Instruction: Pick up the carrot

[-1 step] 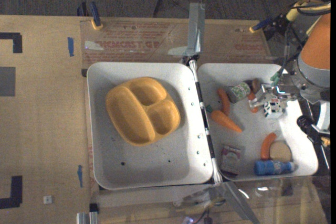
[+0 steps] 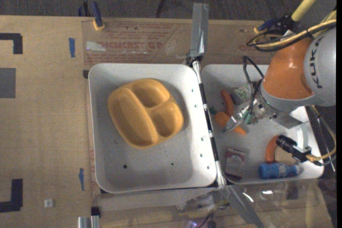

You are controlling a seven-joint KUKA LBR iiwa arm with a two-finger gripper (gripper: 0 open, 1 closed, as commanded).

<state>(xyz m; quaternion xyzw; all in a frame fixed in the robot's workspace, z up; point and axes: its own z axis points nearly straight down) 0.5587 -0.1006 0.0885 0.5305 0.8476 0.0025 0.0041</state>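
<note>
One carrot [image 2: 228, 104] lies just beside the gripper [image 2: 238, 119].

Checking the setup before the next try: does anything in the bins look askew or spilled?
Nothing looks spilled or damaged. The yellow divided plate sits skewed in the left bin, and the carrot lies loose near the gripper.

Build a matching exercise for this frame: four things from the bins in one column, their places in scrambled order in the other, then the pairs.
Things
1. yellow three-compartment plastic plate
2. slim orange carrot
3. blue plastic bottle lying flat
4. small red and white packet

Places
A. right bin, near its bottom edge in this view, right part
B. left bin, alone
C. right bin, left part, beside the hand
D. right bin, bottom left part, beside the divider

Pairs: 1-B, 2-C, 3-A, 4-D
</note>
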